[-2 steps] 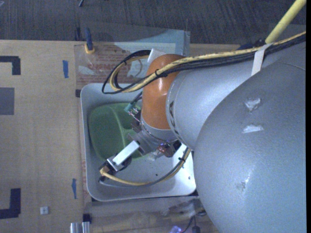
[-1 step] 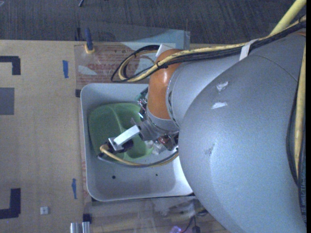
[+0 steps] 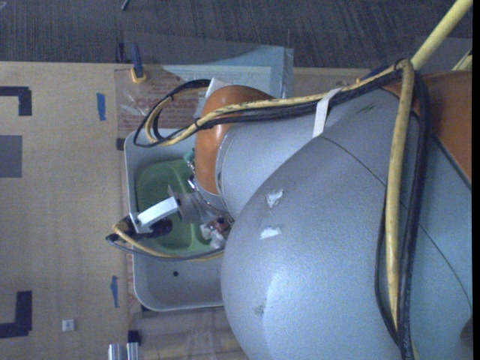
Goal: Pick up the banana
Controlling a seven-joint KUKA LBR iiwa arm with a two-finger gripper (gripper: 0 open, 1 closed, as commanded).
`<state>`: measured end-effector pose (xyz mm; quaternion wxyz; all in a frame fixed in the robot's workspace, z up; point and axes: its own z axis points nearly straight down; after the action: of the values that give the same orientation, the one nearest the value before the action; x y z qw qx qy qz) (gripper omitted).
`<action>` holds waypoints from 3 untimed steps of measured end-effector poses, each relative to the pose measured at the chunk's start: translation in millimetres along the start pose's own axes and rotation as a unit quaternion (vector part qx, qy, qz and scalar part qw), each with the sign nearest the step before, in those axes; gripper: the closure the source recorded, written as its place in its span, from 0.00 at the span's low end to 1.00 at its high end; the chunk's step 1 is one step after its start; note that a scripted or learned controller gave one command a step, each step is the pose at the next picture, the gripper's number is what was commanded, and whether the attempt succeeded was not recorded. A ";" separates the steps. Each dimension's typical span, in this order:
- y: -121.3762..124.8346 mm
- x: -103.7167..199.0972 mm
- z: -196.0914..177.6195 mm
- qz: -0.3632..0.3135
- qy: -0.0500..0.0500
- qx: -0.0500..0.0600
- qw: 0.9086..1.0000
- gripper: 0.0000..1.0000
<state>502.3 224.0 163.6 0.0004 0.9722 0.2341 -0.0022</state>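
Note:
My grey arm (image 3: 337, 231) covers most of the frame and hides much of both bins. Its orange band (image 3: 229, 107) sits above the wrist, which reaches down into a white bin (image 3: 169, 287) at centre left. The gripper (image 3: 184, 210) hangs low over a green object (image 3: 161, 182) lying in that bin, with black and yellow cables (image 3: 139, 238) looped beside it. The arm's bulk hides whatever lies under and to the right of the wrist.
A tan bench surface (image 3: 60, 201) with black corner marks and blue tape spreads to the left of the bin. A yellow-and-black cable bundle (image 3: 397, 201) runs along the arm. Dark carpet (image 3: 225, 6) lies beyond the bench's far edge.

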 end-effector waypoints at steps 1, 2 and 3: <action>2.6 6.0 -95.2 0.072 0.001 -0.001 0.997 1.00; -10.0 -20.7 -32.9 0.068 -0.001 0.000 0.998 1.00; -12.0 -20.9 -29.9 0.019 -0.003 0.000 1.000 1.00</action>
<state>478.4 225.2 193.6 0.0007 0.9764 0.2161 -0.0050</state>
